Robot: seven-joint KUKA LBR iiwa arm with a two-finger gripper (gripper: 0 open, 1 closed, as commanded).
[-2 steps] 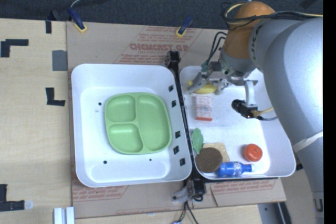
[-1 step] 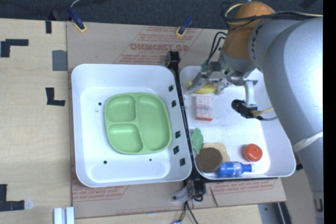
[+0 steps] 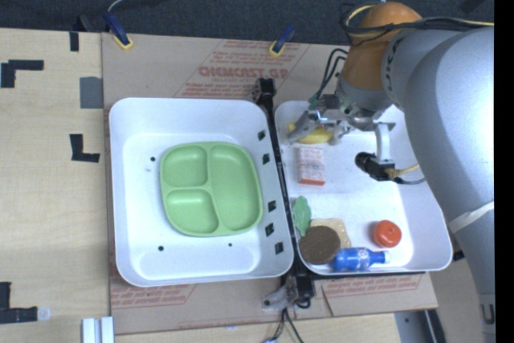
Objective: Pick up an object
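Note:
My gripper (image 3: pixel 320 126) is low at the far end of the right bin (image 3: pixel 418 209), right over a yellow object (image 3: pixel 315 138) that is partly hidden under it. Just in front of the gripper lies a small white and red packet (image 3: pixel 311 166). Along the near end of this bin lie a green piece (image 3: pixel 301 213), a brown round disc (image 3: pixel 320 243) on a tan slab (image 3: pixel 344 229), a blue bottle (image 3: pixel 357 259) on its side and an orange-red round object (image 3: pixel 386 233).
The left bin (image 3: pixel 132 173) holds a green divided plate (image 3: pixel 210 189). A black divider with clips (image 3: pixel 271 173) runs between the bins. The bulky grey arm (image 3: pixel 450 108) covers the right bin's far right side, and a black cable fitting (image 3: pixel 371 165) hangs over the bin.

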